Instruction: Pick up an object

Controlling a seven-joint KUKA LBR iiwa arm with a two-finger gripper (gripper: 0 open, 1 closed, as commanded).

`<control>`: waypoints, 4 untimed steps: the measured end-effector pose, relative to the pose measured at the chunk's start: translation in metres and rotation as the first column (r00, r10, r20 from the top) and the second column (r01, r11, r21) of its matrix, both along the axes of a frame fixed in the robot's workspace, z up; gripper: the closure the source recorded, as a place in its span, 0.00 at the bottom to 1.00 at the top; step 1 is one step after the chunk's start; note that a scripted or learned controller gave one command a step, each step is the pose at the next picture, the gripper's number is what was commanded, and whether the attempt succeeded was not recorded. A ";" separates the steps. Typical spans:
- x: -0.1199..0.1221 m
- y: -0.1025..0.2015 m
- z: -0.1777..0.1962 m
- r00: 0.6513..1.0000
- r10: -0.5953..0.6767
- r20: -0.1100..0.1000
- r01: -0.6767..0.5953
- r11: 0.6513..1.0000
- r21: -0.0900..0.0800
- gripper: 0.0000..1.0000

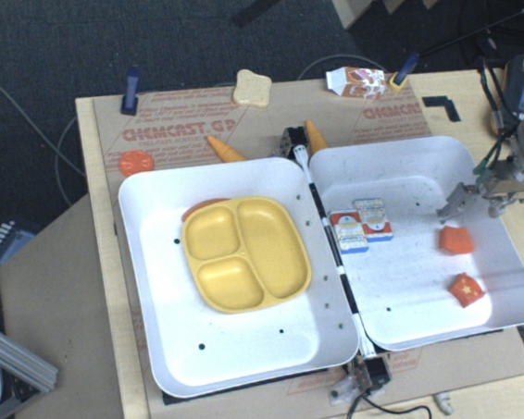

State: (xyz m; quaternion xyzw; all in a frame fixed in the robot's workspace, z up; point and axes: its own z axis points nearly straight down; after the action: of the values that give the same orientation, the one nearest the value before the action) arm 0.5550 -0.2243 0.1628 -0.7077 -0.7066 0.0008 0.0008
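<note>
Orange block (455, 240) in right bin (396, 157), just below gripper (466, 199).

Two shallow white plastic bins sit on a tan cardboard sheet (187, 119) printed with faded red lettering: the left white bin (164, 335) holds a pale yellow three-compartment plastic plate (245, 252) with a sliver of red showing at its upper left edge, and the right white bin (413, 314) holds two small white cartons with red and blue panels (361, 226), an orange-red rounded block (456, 240) and an orange-red cube with a yellow spot (467, 289). On the cardboard lie a beige toast-shaped piece (252, 88), an orange round disc (134, 161), an orange carrot-shaped piece (225, 149), a dark blue clip (129, 90) and a crumpled white wrapper with brown and red print (357, 81). The floor is dark blue-black carpet (86, 36).
</note>
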 end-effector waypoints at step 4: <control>0.038 0.002 0.026 1.000 0.001 0.005 -0.001 1.000 -0.003 1.00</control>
State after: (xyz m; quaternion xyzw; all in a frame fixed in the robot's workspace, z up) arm 0.5932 -0.2221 0.1883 -0.7072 -0.7071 0.0000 -0.0019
